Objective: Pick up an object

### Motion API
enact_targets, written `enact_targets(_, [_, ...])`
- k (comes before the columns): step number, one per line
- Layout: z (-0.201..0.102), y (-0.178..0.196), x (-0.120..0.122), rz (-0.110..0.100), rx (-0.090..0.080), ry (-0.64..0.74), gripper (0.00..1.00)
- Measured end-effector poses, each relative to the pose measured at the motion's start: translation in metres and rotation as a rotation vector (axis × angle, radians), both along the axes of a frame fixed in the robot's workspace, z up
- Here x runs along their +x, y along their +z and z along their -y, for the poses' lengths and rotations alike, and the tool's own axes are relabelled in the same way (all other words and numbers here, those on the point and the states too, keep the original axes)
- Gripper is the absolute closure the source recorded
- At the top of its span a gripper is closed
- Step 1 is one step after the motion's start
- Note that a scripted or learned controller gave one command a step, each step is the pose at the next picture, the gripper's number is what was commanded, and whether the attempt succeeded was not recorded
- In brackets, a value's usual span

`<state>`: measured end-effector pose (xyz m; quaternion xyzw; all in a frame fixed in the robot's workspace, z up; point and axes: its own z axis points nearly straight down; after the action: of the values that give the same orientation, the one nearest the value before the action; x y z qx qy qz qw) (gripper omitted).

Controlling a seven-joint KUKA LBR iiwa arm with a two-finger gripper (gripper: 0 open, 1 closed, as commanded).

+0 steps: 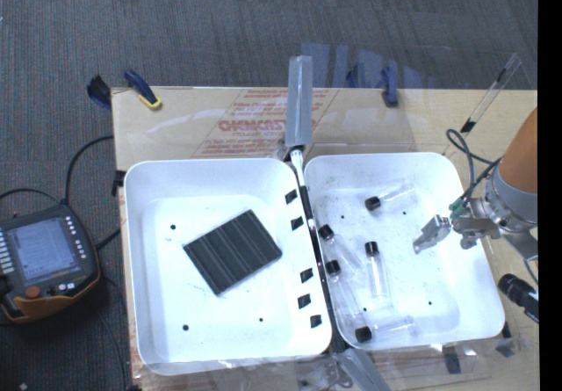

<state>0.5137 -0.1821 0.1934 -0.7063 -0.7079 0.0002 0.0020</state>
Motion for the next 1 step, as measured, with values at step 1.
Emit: enact_targets(1, [-0.0506, -0.1061, -0.0089, 0.002, 0.000, 0.166, 0.00])
